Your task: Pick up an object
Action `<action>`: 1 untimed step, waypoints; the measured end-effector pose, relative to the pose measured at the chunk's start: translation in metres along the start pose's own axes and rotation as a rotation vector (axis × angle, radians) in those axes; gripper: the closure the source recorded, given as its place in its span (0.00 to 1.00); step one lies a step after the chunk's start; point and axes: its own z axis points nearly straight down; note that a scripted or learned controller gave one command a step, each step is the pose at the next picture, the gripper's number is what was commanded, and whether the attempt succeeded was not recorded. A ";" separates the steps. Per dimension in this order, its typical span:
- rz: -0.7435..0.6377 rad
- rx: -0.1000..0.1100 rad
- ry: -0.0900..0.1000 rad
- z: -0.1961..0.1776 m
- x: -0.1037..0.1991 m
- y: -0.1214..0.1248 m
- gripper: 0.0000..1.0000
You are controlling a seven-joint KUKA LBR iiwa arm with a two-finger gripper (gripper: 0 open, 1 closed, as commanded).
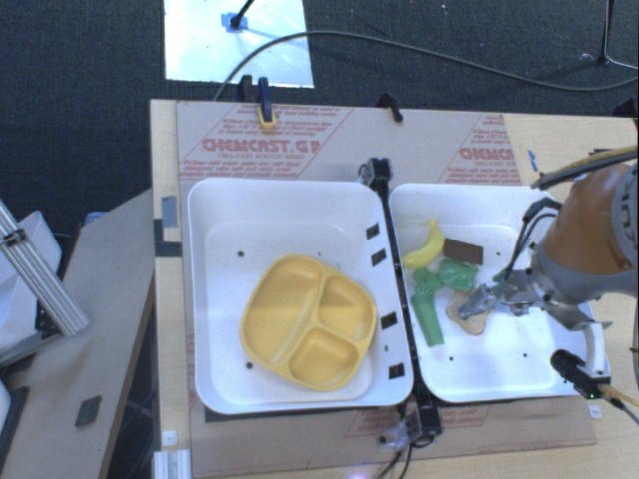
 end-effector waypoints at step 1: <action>-0.001 -0.007 0.001 -0.012 0.001 0.003 1.00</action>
